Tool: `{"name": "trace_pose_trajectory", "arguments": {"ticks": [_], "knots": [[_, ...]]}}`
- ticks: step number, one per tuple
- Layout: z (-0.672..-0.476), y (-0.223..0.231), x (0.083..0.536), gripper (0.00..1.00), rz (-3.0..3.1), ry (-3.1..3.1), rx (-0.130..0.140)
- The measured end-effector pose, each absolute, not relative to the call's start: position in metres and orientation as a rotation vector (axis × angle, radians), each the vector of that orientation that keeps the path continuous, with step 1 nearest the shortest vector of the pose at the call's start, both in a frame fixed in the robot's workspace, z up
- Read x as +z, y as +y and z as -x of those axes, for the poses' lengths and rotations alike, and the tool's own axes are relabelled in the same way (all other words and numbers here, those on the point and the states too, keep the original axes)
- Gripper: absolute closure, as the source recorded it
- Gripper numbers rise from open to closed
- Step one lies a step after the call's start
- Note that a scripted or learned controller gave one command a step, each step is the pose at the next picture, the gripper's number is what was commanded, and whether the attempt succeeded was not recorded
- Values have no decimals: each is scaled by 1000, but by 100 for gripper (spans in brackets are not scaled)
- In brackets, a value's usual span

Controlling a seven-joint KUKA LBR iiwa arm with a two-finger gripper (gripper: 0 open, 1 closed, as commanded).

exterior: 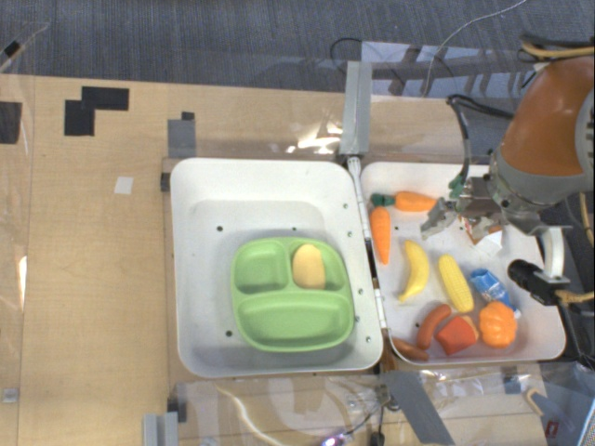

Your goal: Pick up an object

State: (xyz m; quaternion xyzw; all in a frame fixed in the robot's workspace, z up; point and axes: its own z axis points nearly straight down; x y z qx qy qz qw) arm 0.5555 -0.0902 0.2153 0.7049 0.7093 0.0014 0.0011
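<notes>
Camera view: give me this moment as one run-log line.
arm over right bin | gripper above bin floor, near carrot | nothing seen held | lemon on green plate, left bin

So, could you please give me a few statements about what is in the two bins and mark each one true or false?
1. The green plate sits in the left bin. True.
2. A yellowish egg-shaped object lies in the plate's upper right compartment. True.
3. The banana lies on the green plate. False: it lies in the right bin, left of the corn cob.
4. Two carrots lie near the right bin's upper left corner. True.
5. The gripper hangs over the left bin. False: it is over the right bin's upper part.
6. The small orange pumpkin lies beside the carrots. False: it is near the bin's lower right.
</notes>
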Motion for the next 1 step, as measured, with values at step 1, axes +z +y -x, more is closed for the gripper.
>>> {"name": "trace_pose_trajectory", "arguments": {"ticks": [1], "knots": [[-558,-92,135,0,-2484,1925,4]]}}
